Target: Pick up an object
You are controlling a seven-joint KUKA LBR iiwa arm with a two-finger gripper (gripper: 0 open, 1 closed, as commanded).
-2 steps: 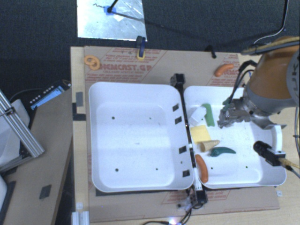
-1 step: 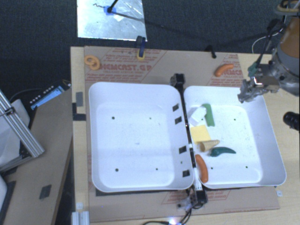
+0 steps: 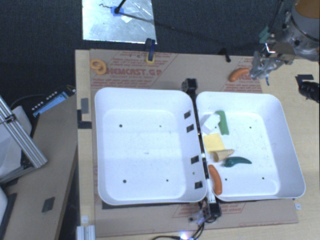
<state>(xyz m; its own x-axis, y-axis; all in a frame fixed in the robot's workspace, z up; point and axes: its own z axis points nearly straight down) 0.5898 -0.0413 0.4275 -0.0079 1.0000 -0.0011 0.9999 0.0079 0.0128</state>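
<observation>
With the sausage (image 3: 215, 179) at the right bin's (image 3: 280, 134) near-left edge beside the green pepper (image 3: 237, 161) and yellow block (image 3: 213, 142), lower the gripper (image 3: 262, 70), finger state indeterminate, from beyond the far rim over one isolated item.

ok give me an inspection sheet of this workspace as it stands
surface: brown cardboard sheet under two shallow white bins, left bin, right bin
job's things: in right bin a green block, yellow square piece, dark teal pepper shape, orange sausage shape
clutter: orange sausage piece and tan ring on the cardboard outside the bins
gripper: grey two-finger gripper above the cardboard beyond the right bin
cables: black cable behind the cardboard
surroundings: silver foil sheet
</observation>
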